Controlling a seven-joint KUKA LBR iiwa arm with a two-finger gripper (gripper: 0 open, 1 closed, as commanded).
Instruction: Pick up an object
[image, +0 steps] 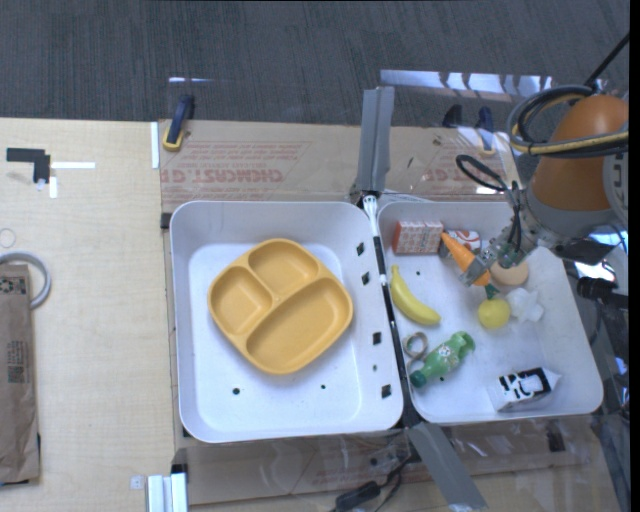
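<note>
End effector (487, 268) sits low in the right bin (575, 300), touching the orange carrot (460, 250); finger state unclear.

A pale wooden counter (90, 300) fills the left of the frame, with dark carpeted floor (250, 40) along the top. A brown paper bag (15, 390) lies at the lower left edge. A small black bracket (30, 160) sits at upper left. A blue and yellow clamp (180, 120) grips a cardboard sheet (260, 165) with red lettering. Below it, the left white bin (185, 330) holds a yellow divided plate (282, 305) at centre.
</note>
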